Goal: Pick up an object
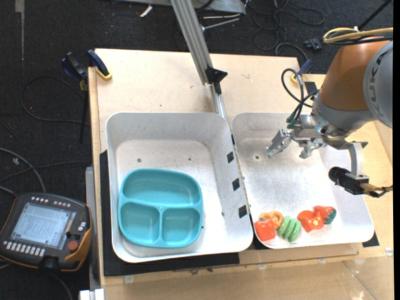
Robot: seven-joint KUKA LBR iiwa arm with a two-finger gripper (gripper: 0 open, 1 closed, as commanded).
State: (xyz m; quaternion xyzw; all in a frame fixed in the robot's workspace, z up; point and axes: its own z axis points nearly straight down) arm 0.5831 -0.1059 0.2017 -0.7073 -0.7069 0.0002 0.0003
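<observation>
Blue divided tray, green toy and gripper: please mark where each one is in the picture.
blue divided tray [160,207]: camera view, on the ridge between its three compartments.
green toy [289,228]: camera view, on the middle of its ribbed body.
gripper [291,145]: camera view, midway between the two fingers.

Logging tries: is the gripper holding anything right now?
No. The gripper hangs open over bare floor of the right bin, nothing between its fingers; the toy vegetables lie at the near edge.
</observation>
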